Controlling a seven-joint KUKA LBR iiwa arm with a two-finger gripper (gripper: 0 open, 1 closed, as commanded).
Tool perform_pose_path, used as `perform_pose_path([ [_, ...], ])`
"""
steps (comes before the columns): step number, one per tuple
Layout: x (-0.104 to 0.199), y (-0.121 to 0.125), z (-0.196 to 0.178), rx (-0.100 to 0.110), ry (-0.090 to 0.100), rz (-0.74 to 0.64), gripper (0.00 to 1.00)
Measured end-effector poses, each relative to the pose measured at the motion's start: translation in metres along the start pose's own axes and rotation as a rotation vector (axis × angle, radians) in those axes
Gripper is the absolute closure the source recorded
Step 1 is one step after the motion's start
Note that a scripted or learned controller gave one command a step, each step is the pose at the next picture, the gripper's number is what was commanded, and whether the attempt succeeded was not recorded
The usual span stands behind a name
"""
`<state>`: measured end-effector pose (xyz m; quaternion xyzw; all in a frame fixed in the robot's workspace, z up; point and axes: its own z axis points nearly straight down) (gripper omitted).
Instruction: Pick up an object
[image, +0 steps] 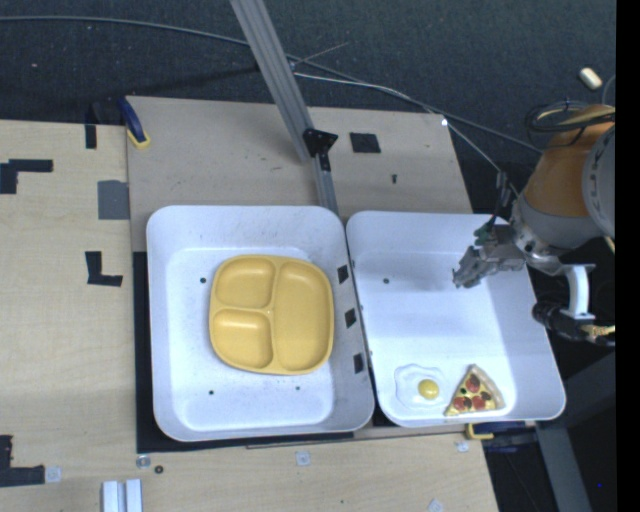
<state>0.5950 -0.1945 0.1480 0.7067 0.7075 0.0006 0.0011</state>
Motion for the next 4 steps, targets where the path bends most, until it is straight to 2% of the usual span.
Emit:
perform_pose_path([
  [2, -0.001, -0.005, -0.099, -0.002, -0.001, -0.001, 1.00],
  [4, 0.097, -0.026, -0.082, 0.006, 0.001, -0.003, 1.00],
])
